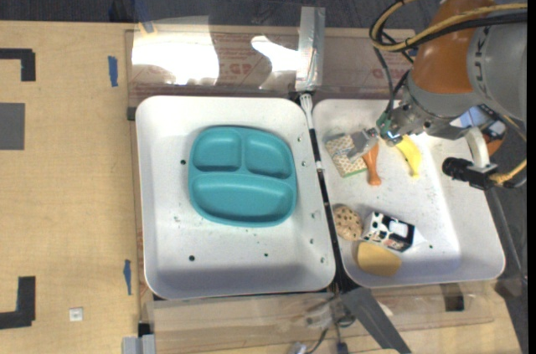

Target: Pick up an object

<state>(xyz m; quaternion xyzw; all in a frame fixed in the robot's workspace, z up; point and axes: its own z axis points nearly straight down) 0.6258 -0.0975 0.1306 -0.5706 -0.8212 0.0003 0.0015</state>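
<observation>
**Desk:** Where is your pincer, and what is it after?

**Arm:** My gripper (390, 126) hangs low over the right bin (435, 260), pictured here just left of the yellow banana (407, 154), my likeliest target; whether it is spread or pressed together I cannot tell from above, since my wrist hides the tips; nothing shows between them.

**Desk:** How does the banana lie?

**Arm:** Its long axis runs from upper left, nearest me, to lower right; it lies flat, the lower end pointing toward the bin's middle.

**Desk:** What could go wrong?

**Arm:** Crowding, I judge; an orange carrot (371, 163) lies just left of the banana, with a patterned card (344, 154) beyond it; closing off-centre could catch the carrot instead, or nudge the banana aside; a grip along its length rather than across would likely slip; the cookie (346, 218) and black-and-white toy (390, 232) sit well below the banana, out of harm.
</observation>
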